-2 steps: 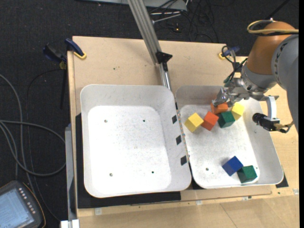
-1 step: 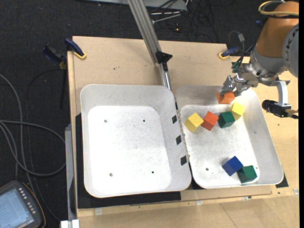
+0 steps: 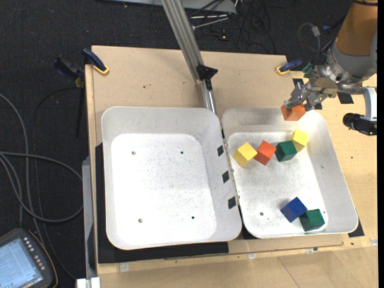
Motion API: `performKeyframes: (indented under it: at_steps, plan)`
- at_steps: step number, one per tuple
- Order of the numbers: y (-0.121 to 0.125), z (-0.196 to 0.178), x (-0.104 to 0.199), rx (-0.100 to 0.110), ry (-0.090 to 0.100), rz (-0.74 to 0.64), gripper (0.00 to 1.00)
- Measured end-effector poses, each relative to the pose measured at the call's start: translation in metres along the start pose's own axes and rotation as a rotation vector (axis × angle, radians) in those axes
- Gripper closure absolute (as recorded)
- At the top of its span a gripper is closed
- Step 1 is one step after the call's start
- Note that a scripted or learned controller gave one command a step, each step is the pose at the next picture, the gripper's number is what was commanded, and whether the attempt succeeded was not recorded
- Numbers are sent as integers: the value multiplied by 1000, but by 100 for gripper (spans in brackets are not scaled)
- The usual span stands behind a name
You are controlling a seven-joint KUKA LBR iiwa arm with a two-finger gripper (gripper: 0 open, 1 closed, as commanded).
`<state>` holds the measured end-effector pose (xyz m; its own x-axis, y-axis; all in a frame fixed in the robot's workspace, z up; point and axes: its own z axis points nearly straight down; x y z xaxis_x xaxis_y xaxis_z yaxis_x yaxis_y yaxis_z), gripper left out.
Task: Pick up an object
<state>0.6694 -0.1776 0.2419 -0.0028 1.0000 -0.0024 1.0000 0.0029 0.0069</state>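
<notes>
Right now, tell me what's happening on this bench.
The arm reaches in from the right, and its gripper has an orange block between its fingers, above the far edge of the right bin. Six more blocks lie in that bin: two yellow, one orange, two green, one blue.

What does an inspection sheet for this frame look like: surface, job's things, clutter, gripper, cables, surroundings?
Surface: wooden bench bearing left bin and right bin.
Job's things: orange block between the fingers, above the right bin's far corner; in that bin two yellow blocks, an orange, two green, one blue.
Clutter: nothing seen.
Gripper: gripper shut on the orange block.
Cables: black leads on the floor at left.
Surroundings: clamps, tablet.
</notes>
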Motion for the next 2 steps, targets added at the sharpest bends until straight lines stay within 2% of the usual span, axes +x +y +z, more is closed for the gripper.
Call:
performKeyframes:
  at_steps: [1, 2]
  plan:
    - [-13, 9, 49, 9, 4, -3, 100]
    - [-39, 1, 103, 9, 5, -5, 100]
